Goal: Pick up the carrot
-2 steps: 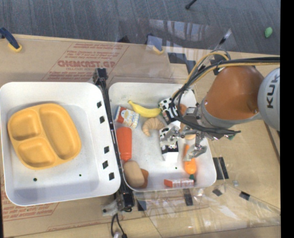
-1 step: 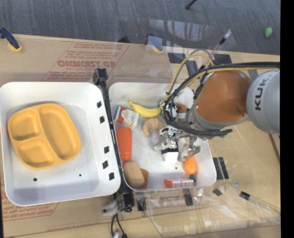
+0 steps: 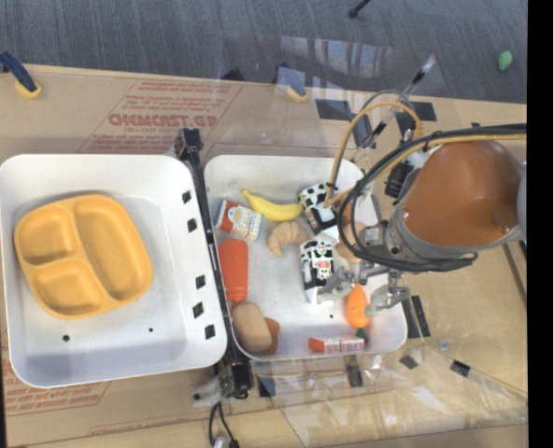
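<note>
Orange band [image 3: 459,194] hiding carrot's [image 3: 356,308] top

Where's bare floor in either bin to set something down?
Left bin: a broad bare strip along the near wall and right side, around the yellow tray. Right bin: crowded; one small patch between the long orange piece, croissant and cow carton. The tool sits by the carrot.

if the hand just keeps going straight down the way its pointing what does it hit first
Most likely the small orange carrot, which lies right under the hand near the right bin's right wall. Depth is hard to judge from above, so it may already be touching it.
</note>
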